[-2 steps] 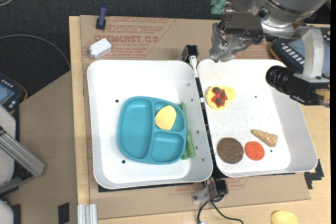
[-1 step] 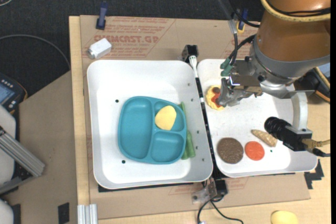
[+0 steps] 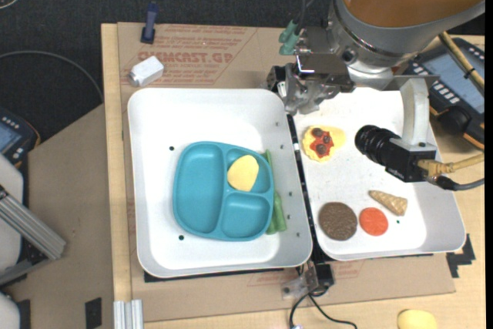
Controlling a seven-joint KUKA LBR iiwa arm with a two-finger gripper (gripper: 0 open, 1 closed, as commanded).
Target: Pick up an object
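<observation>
The hand (image 3: 302, 95) hangs over the 12 o'clock end of the seam where the two white bins meet, just above the inner top corners of both. Its tip is dark and cluttered from this angle, so I cannot tell whether it is open or closed, and nothing can be seen held in it.

In the right bin (image 3: 431, 219) lie four small pieces. A yellow round with red and dark spots (image 3: 322, 142) sits at about 10 o'clock in the bin, nearest the hand, at its 5 o'clock and apart from it. A brown disc (image 3: 337, 220) lies at about 7 o'clock near the front wall, with an orange disc (image 3: 374, 222) just beside it at its 3 o'clock. A tan wedge (image 3: 388, 202) lies just at 1 o'clock of the orange disc.

The left bin (image 3: 146, 166) holds a teal divided plate (image 3: 202, 189), set a little toward 5 o'clock of the bin's middle. A yellow lump (image 3: 243, 173) rests in the plate's 2 o'clock compartment. A green strip (image 3: 276, 210) lies along the plate's 3 o'clock edge, between plate and bin wall.

Both bins stand on a cardboard sheet (image 3: 123, 243) on the tabletop. On the sheet, at 11 o'clock of the left bin, lies a small white block (image 3: 146, 71).
</observation>
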